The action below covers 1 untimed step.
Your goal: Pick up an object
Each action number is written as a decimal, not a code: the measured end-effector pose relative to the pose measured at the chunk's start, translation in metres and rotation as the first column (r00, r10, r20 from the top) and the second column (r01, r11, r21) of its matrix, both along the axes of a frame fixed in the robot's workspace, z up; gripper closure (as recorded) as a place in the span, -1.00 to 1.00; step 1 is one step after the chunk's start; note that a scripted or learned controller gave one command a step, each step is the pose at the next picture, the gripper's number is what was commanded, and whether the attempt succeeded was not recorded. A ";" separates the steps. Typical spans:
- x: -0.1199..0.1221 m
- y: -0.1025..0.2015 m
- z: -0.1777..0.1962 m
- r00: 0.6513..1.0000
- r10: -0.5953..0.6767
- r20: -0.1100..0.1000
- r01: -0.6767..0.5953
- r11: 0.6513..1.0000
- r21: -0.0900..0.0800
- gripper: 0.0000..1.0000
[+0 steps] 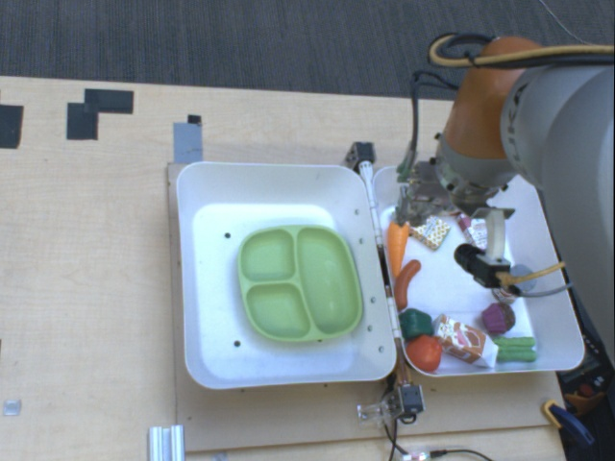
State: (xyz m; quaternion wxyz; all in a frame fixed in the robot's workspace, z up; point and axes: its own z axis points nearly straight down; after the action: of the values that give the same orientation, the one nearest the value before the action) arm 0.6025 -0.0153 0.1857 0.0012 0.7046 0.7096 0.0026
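Observation:
My gripper (413,207) hangs over the far left part of the right bin (553,257), just above the top end of an orange carrot (396,248) that lies along the bin's left wall. A small checkered packet (432,231) lies just right of the gripper. Near the carrot's lower end is a red chili (406,279). At the bin's near side sit a green pepper (416,322), a red tomato (424,353), a snack pouch (463,339), a purple piece (497,317) and a green cucumber (516,350). Nothing visible is lifted.
The left bin (207,257) holds a green divided plate (300,283). A pink and white wrapper (474,229) lies partly under the wrist. The grey arm with its orange band (485,104) covers the right bin's far right part.

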 end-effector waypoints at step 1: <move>-0.001 -0.002 -0.001 1.000 -0.001 -0.003 0.001 1.000 -0.002 -1.00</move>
State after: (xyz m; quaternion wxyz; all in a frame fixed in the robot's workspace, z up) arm 0.6016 -0.0171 0.1848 0.0007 0.7049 0.7093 0.0008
